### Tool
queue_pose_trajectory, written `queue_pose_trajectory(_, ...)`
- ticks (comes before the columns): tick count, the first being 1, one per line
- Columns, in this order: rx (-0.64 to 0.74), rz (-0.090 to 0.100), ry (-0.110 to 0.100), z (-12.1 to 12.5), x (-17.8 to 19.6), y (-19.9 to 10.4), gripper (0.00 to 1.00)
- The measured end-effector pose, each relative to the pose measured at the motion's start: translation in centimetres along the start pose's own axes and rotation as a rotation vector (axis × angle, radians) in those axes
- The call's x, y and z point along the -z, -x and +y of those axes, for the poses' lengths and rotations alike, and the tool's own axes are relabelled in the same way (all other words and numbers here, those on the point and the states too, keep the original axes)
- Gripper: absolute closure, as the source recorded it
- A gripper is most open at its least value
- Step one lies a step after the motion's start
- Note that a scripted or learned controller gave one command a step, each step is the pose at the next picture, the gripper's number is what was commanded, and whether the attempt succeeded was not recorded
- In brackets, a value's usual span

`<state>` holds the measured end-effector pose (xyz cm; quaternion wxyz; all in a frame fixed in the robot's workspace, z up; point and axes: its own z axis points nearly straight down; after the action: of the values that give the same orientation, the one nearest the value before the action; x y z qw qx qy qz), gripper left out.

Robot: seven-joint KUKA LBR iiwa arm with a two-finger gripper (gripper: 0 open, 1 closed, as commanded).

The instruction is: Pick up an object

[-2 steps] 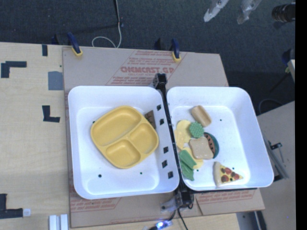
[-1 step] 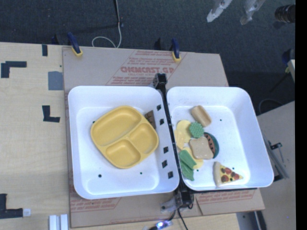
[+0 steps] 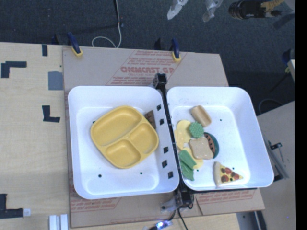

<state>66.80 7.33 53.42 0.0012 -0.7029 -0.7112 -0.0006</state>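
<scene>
From my remote station: the tool (image 3: 194, 5) hangs high above the worktop (image 3: 29, 128), well back from both bins.

I see its two pale fingers (image 3: 176, 7) spread apart, released and grasping nothing, over the dark floor beyond the bench's far edge. The left bin (image 3: 76, 176), smooth white plastic with rounded corners, carries a yellow tray (image 3: 124, 135) moulded into three compartments, lying at a tilt. The right bin (image 3: 252, 128) holds the toy food I might pick: a tan bread roll (image 3: 200, 115), a flat pale-yellow piece (image 3: 182, 133), a knobbly green disc (image 3: 195, 129), a square of toast (image 3: 201, 148), ridged green leaves (image 3: 187, 164) and a pizza slice (image 3: 225, 174) near the front corner.
</scene>
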Motion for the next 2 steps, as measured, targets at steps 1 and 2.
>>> queue_pose_trajectory(1, -0.008, -0.004, 0.001, 0.0, 1.1, 0.6, 1.0)
queue_pose_trajectory(2, 0.0, -0.001, -0.001, 0.1, -0.1, -12.1, 1.0)
